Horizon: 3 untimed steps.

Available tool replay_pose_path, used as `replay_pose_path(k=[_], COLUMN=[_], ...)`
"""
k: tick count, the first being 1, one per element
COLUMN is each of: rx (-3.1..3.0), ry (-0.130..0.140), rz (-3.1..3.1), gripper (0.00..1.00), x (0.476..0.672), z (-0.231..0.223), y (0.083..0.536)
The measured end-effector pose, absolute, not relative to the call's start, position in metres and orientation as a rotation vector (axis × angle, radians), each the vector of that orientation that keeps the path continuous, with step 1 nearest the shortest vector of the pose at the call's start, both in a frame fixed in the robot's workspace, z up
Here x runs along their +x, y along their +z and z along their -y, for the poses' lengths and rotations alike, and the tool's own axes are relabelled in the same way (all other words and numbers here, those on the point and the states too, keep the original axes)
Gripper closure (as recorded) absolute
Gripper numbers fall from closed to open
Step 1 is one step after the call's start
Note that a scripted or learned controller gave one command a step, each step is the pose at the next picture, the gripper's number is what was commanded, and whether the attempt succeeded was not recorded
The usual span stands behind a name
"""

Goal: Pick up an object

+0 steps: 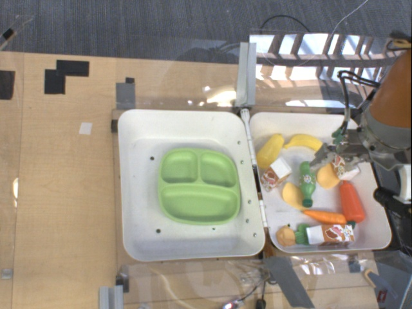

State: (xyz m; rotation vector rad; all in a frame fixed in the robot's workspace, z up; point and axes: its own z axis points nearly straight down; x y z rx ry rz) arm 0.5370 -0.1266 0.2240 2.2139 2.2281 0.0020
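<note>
The wooden surface (58, 192) carries two white bins. The left bin (138, 172), centre frame, contains a green divided plate (198, 187). The right bin (380, 237) holds toy food: a lemon (270, 149), a banana (304, 142), a small carton (277, 172), a green bottle (307, 184), a carrot (325, 216) and a lying bottle (325, 235) (lower right). The gripper (335, 159) sits at the right edge over an orange piece (327, 177); whether its fingers are released or clenched cannot be told.
</note>
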Motion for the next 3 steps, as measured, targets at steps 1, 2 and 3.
replay_pose_path(k=[1, 2, 3], rx=[2.177, 2.173, 2.163], ry=[0.016, 0.024, 0.006], rz=[-2.247, -2.250, -2.273], gripper=[0.00, 1.00, 1.00], x=[0.562, 0.564, 0.587], z=[0.121, 0.119, 0.068], y=[0.091, 0.102, 0.204])
